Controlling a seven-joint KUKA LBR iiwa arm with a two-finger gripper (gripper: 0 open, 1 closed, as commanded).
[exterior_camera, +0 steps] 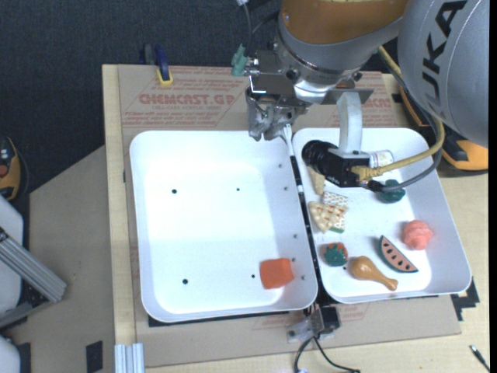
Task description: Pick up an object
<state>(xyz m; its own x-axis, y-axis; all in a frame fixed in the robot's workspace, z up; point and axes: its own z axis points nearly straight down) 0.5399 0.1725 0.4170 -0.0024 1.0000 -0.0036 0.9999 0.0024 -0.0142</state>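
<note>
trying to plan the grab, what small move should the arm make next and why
Probably shift toward the right bin and line up over one piece before descending. The gripper sits at the far end of the divider between the bins, with nothing under it to grab. The toys, such as the waffle and the drumstick, lie nearer the camera in that bin.

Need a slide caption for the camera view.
KUKA gripper hovers over the bins' divider; orange block left, toy food right.

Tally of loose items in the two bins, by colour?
Orange: 1, block
Tan: 2, waffle, drumstick
Pink: 1, lump
Teal: 1, piece
Mixed red and green: 2, watermelon slice, small fruit
Total: 7
</note>
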